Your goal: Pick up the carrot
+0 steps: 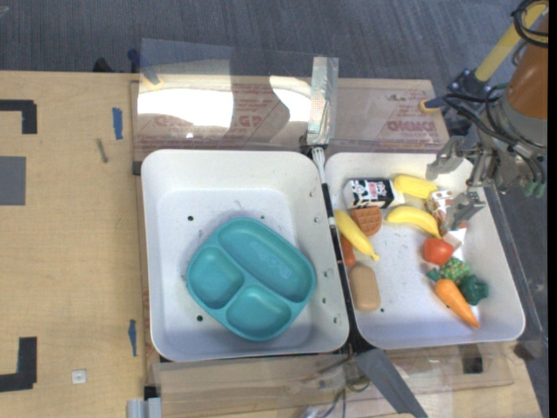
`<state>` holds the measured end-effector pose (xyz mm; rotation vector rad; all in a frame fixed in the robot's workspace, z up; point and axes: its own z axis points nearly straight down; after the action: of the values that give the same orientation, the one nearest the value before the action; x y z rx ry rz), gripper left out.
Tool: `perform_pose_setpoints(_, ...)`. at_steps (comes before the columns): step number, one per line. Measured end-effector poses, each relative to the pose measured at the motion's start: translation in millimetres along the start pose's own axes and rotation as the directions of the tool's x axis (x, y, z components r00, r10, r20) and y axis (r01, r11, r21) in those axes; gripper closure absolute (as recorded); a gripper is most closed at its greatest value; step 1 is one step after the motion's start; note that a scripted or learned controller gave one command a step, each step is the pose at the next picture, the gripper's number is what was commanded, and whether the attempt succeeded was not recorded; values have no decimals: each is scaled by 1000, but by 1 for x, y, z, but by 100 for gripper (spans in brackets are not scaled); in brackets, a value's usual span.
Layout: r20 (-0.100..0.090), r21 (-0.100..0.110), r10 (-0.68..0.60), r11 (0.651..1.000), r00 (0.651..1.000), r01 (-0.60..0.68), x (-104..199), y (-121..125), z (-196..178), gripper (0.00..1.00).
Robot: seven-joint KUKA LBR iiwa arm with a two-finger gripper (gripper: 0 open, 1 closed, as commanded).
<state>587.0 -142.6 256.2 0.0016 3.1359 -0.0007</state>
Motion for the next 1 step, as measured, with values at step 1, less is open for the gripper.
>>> perform_pose_setpoints(1,-13,-3,45,999,999,-45,70,-10,151,0)
